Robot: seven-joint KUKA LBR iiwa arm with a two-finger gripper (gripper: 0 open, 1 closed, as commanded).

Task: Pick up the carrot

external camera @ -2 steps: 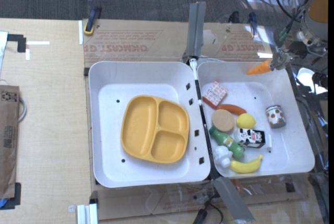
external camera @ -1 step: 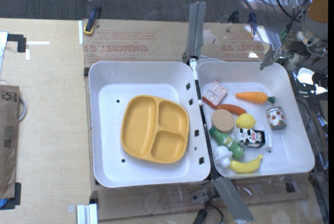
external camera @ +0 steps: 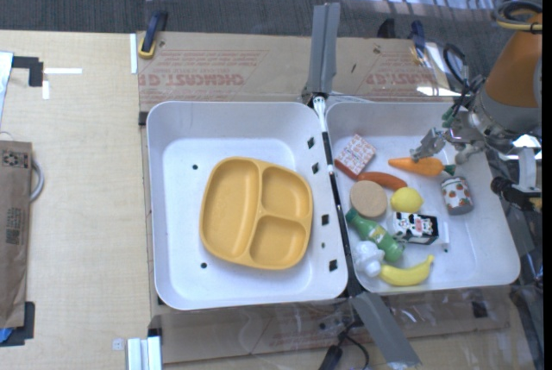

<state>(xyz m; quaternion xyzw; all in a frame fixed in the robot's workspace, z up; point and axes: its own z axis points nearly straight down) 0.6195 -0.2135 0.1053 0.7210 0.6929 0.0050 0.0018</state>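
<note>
1. At the back of the right bin [external camera: 483, 269], the carrot [external camera: 416, 166] lies with its long axis roughly left-right, green tip toward the hand [external camera: 442, 144].
2. Hand hovers just beside the carrot's right end (touching or not: cannot tell); whether it is released or clenched cannot be told.
3. Right bin also holds a banana [external camera: 407, 272], lemon [external camera: 407, 200], green bottle [external camera: 376, 235], can [external camera: 456, 195], and waffle [external camera: 354, 156].
4. Left bin [external camera: 172, 273] holds a yellow divided plate [external camera: 256, 212].

The cardboard sheet [external camera: 207, 66] behind the bins reads "CHEMCAST GP", upside down.
</note>
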